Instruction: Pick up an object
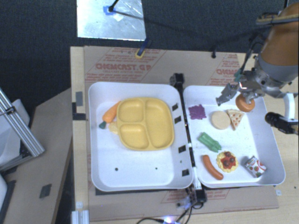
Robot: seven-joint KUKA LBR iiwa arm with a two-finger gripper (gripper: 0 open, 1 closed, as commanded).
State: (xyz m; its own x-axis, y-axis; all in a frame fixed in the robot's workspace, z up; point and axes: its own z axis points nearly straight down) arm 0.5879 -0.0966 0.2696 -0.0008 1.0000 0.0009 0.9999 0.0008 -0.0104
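My gripper hangs over the back of the right bin, and its fingers look spread open. One grey finger points down to the left. A round orange toy sits just under the gripper, right of that finger; no grip on it is visible. Close in front of it lie a pizza slice and a cream disc. A purple grape bunch lies to the left.
Further forward in the right bin are a green vegetable, a red sausage, a yellow tart with red topping and a small patterned can. The left bin holds a yellow divided plate and a carrot.
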